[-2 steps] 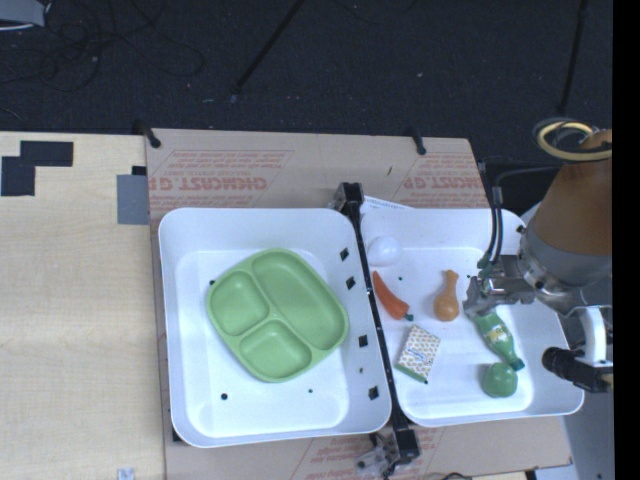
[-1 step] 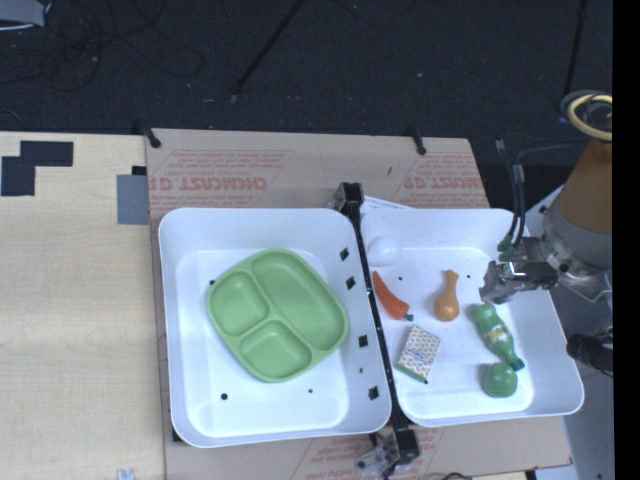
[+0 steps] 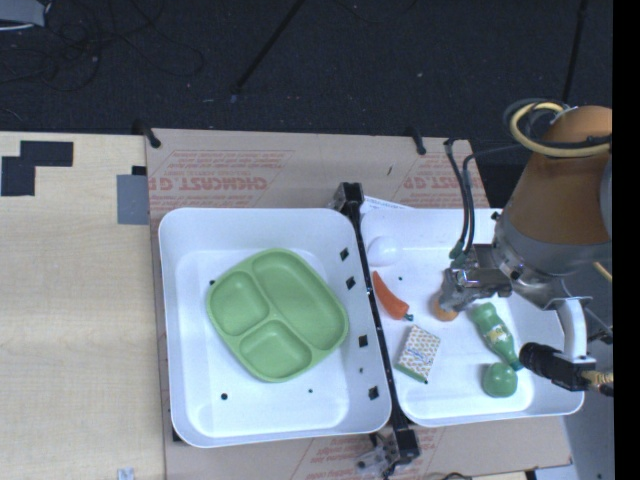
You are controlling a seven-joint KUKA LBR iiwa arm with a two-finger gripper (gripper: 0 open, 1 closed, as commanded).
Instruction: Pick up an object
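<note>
Nearest the camera in the right bin [image 3: 455, 236] lie a green ball [image 3: 499, 380] and, just above it, a green bottle [image 3: 493, 329] lying slantwise. A small patterned packet [image 3: 419, 352] sits to their left, and an orange carrot [image 3: 389, 296] rests farther back near the divider. The gripper [image 3: 458, 290] hangs low over a small orange piece [image 3: 445, 311] between carrot and bottle; how wide the jaws stand I cannot tell. That piece looks like the target. To do this well, centre over it, keep clear of the bottle neck, descend straight, then close. The left bin [image 3: 190, 268] holds a green tray [image 3: 276, 313]. Both bins sit on the desk [image 3: 70, 308].
</note>
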